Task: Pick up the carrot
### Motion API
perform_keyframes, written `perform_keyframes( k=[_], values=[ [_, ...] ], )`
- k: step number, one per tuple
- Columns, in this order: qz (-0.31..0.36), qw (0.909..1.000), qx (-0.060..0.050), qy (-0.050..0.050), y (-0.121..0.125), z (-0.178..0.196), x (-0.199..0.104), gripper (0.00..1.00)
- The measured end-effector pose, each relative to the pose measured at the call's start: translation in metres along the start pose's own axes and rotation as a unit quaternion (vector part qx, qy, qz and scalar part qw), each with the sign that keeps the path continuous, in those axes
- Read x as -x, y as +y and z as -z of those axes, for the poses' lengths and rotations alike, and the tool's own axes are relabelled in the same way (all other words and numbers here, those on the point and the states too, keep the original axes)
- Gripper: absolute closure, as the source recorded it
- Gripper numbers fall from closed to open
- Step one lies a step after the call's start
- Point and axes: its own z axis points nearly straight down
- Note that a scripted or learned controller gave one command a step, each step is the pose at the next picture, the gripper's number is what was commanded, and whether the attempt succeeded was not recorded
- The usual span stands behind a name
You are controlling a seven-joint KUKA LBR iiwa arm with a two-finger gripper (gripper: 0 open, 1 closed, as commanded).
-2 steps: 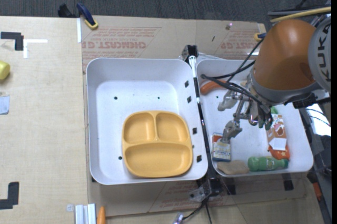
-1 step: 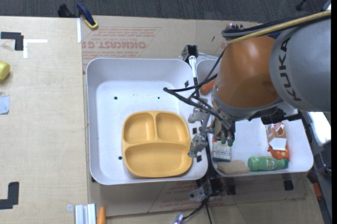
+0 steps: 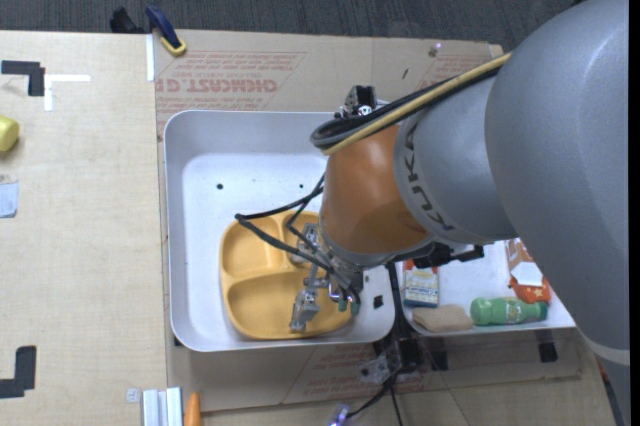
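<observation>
1. Orange sliver [image 3: 190,404] at the nearest edge of the wooden tabletop [image 3: 80,264], just beside a white strip [image 3: 160,406] and outside both bins. It is too small to tell whether it is the carrot, and I cannot tell where the carrot lies, since the arm [image 3: 560,134] covers much of both bins.
2. One yellow divided plate [image 3: 250,264] sits in the near half of the left bin [image 3: 185,214], close to the near wall.
3. The tool [image 3: 303,311] hangs over the near right part of the plate, cables looping round it. Whether it is wide or narrow cannot be told, and nothing can be seen held in it.
4. The right bin [image 3: 560,319] shows as a near strip under the arm. It holds four things:
   - one green bottle [image 3: 508,311] lying on its side
   - one tan lump [image 3: 442,319] just left of the bottle
   - one small box [image 3: 422,286] behind the lump
   - one red and white packet [image 3: 525,279]
5. Open room: the far half of the left bin is bare white floor between the plate and the far wall. The orange band [image 3: 370,194] of the arm overhangs that bin's right side.
6. Printed cardboard [image 3: 230,79] lies under the bins and shows past their far edge.
7. Farther left on the tabletop is one small yellow object [image 3: 6,134] at the view's edge. One blue and yellow clamp [image 3: 165,29] sits at the far edge.
</observation>
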Motion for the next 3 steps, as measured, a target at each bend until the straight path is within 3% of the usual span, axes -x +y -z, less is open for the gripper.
perform_keyframes(
  k=[1, 2, 3],
  values=[
    [-0.004, 0.9998, 0.003, -0.021, -0.003, 0.014, 0.014, 1.00],
    [-0.003, 0.9998, 0.003, -0.021, -0.003, 0.023, 0.015, 1.00],
    [-0.188, 0.9821, 0.007, -0.007, -0.009, 0.007, 0.013, 1.00]
  ],
)
